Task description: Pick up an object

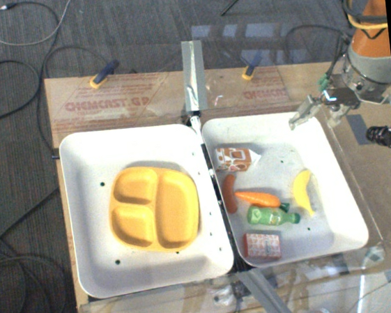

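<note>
Hovering over the far-right corner of the right bin (340, 192), the gripper (310, 112) sits well apart from every obj and has hold of nothing; its fingers look spread a bit, w/ one pale finger (301, 115) angling left over the bin rim, though the other is hard to make out. The pickable stuff all lies in the right bin: a small brown-and-white carton (236, 158) at the far-left, a sausage (228, 187) just near of it along the left wall, a carrot (258, 198) beside that, a green bottle (271, 215) touching or nearly touching the carrot's near side, a banana (302, 190) to the right on its own, and a pink packet (262, 244) at the near edge. The left bin (96, 269) holds a yellow divided tray (156, 207). Risks, as I judge them: the carrot, bottle & sausage are crowded, so a descent there could pinch two things or knock one aside; the sausage hugs the wall, leaving poor finger clearance; the packet is flat, so the fingers may close over it and slip. The banana looks the safest target bc it's isolated, but its curve could roll out if gripped off-centre. Approach hasn't begun yet.
</note>
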Action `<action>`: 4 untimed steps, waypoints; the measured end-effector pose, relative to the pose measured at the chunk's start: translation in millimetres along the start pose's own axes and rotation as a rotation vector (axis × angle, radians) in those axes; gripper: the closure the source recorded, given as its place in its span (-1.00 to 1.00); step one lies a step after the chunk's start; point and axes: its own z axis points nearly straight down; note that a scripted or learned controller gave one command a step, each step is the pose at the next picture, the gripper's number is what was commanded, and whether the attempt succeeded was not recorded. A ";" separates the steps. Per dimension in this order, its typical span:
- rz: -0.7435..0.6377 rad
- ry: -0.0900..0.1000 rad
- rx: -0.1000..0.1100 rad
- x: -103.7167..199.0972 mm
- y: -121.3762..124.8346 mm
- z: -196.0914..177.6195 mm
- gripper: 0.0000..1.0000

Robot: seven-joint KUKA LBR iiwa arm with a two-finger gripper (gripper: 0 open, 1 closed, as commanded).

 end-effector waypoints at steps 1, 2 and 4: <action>0.120 -0.001 0.000 29.7 -42.0 152.5 -1.00; 0.041 -0.005 -0.014 74.6 -79.0 159.0 -1.00; -0.309 -0.007 -0.020 77.9 -107.6 158.3 -1.00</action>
